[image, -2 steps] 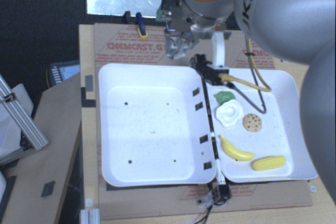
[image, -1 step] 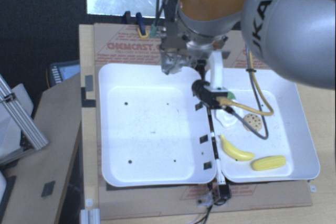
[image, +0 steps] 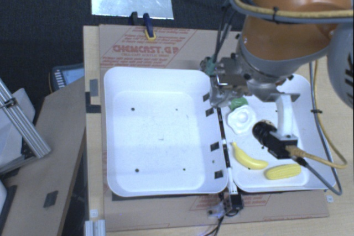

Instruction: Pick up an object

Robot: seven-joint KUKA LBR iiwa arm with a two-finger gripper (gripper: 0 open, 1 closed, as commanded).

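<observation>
Starting nearest the camera, the corn (image: 282,171) and banana (image: 249,158) lie in the right bin (image: 303,88), well to the near side of the gripper (image: 221,95). The white egg (image: 241,119) is just beside it, and a green piece (image: 239,102) is closer still. The gripper hangs over the wall between the bins (spread or closed, I cannot tell; the wrist hides it). A descent from here would probably strike that wall or close on nothing, since no object lies squarely beneath it.
</observation>
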